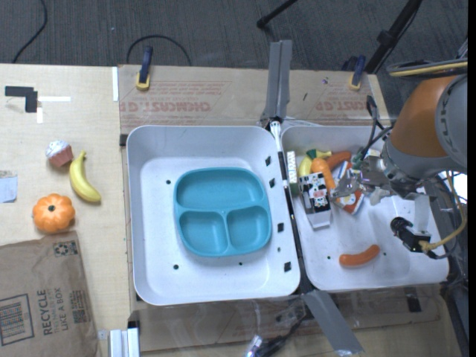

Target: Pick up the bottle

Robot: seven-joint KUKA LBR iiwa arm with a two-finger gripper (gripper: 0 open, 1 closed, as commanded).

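Right bin (416,270) – end effector (349,188) low among cluttered items – finger spread unreadable, grasp unclear

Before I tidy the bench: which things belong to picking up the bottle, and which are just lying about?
In the job:
bottle, in the right bin
pincer, low over that bin's clutter

Lying about:
blue divided plate in the left bin
sausage
carrot
banana, pumpkin, cupcake on the bench

One fixed camera above the bench (67,125) — looking down aslant on both bins (141,222).
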